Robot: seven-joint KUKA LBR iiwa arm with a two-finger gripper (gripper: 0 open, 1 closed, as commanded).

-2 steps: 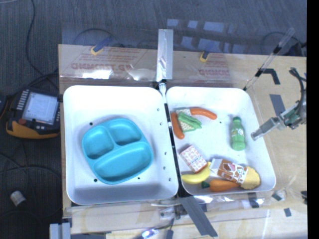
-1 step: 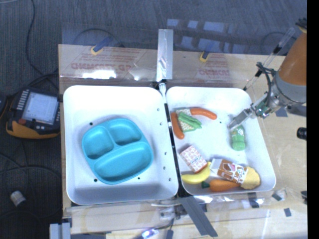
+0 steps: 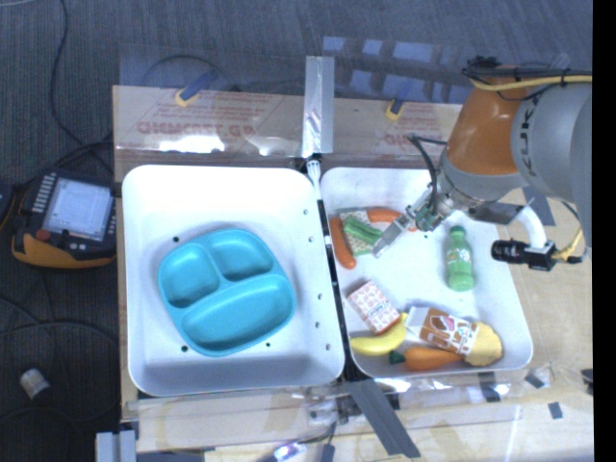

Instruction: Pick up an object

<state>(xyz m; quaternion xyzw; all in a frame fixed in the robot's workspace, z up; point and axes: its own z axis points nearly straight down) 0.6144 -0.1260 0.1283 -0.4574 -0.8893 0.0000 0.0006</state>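
White left bin (image 3: 144, 354) holds a blue divided plate (image 3: 226, 288); right bin (image 3: 510, 340) holds toy food; claw (image 3: 399, 227) state unclear

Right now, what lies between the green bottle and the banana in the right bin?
In the camera view, bare white bin floor below the green bottle, then the orange-and-white carton, which lies just right of the banana.

Light was bright and even, from overhead. Both white bins (image 3: 221, 186) were nearly washed out. Glare streaked the clear plastic sheet (image 3: 221, 123) toward 12 o'clock. Shadows were soft and short. The picture was mildly blurred and grainy throughout.
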